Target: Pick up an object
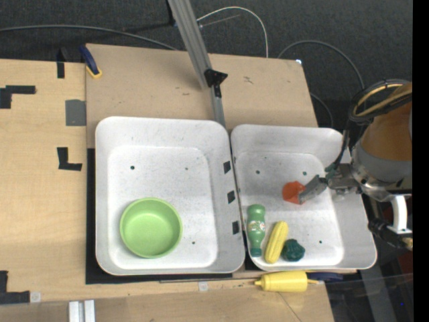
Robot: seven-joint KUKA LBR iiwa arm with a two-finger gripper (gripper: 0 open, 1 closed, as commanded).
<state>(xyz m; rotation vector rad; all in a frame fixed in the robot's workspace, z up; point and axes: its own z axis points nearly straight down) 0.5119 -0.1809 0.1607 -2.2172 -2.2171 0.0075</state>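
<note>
In the right bin [335,143] lies a small orange-red object [291,191] near the middle. My gripper [310,191] reaches in from the right and its grey fingers sit right against the orange object's right side. Near the bin's front wall lie a green bottle [255,224], a yellow corn-like piece [275,241] and a dark teal lump [293,250]. The left bin [161,129] holds a light green bowl [151,227] at its front left.
A yellow object [285,282] lies on the bench just in front of the right bin. A grey pole [191,29] slants down to the bins' shared back edge. Cables run across the dark floor behind the bench.
</note>
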